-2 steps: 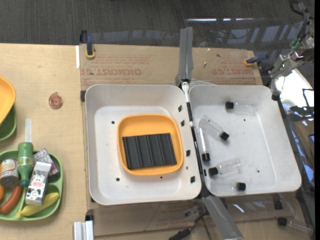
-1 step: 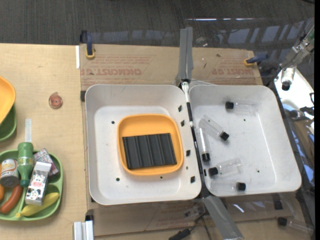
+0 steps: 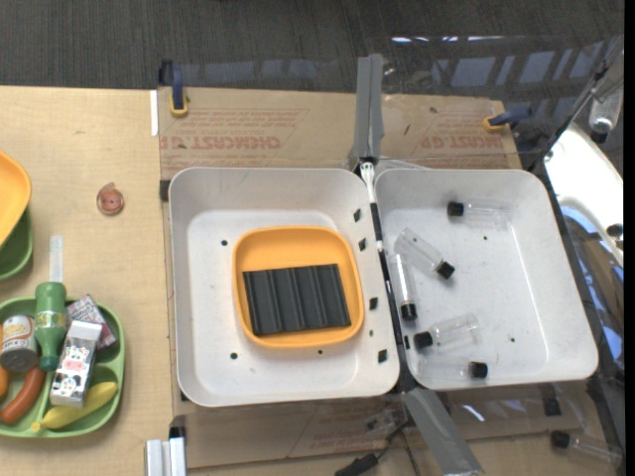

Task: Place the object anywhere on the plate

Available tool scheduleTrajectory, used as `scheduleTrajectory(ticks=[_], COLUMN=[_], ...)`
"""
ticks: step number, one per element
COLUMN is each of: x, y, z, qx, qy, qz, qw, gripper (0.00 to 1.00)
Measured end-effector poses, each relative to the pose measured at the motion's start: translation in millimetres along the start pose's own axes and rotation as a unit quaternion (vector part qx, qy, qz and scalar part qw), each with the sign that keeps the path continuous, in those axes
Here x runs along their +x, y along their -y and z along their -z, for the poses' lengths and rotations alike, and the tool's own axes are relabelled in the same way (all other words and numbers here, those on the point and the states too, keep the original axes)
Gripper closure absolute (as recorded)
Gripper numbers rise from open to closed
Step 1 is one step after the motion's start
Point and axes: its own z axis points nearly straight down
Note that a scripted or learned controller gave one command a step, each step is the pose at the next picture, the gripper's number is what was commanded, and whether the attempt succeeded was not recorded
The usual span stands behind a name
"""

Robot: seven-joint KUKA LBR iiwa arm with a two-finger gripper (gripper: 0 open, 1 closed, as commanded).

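An orange plate (image 3: 296, 240) lies in the middle of the left white bin (image 3: 198, 365). A dark grey ribbed rectangular block (image 3: 298, 298) rests flat on the plate and covers most of its floor. The right white bin (image 3: 536, 355) holds several clear vials with black caps: one near the back (image 3: 474, 208), one near the middle left (image 3: 425, 254), a thin one along the left wall (image 3: 405, 288) and one toward the front (image 3: 444, 331). A loose black cap (image 3: 478, 370) sits near the front wall.
A green tray (image 3: 104, 405) with toy food and a small bottle stands at the front left on the wooden table. An orange bowl (image 3: 10, 201) and a small pink disc (image 3: 110, 200) lie further back. Clamps hold cardboard behind the bins.
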Motion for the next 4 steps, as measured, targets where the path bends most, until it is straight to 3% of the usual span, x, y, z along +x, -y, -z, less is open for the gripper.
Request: scheduleTrajectory(ticks=[1,2,3,4], x=[0.1,0.1,7.5,6.8], y=[-0.1,0.2,12.7,10.6], z=[0.0,-88.7,-49.6,-82.9], qx=[0.0,0.0,-0.002,-0.002], qy=[0.0,-0.001,0.001,0.0], qz=[0.0,0.139,0.372,0.513], qw=[1.0,0.9903,0.9281,0.8583], gripper=[0.0,0.0,0.0,0.0])
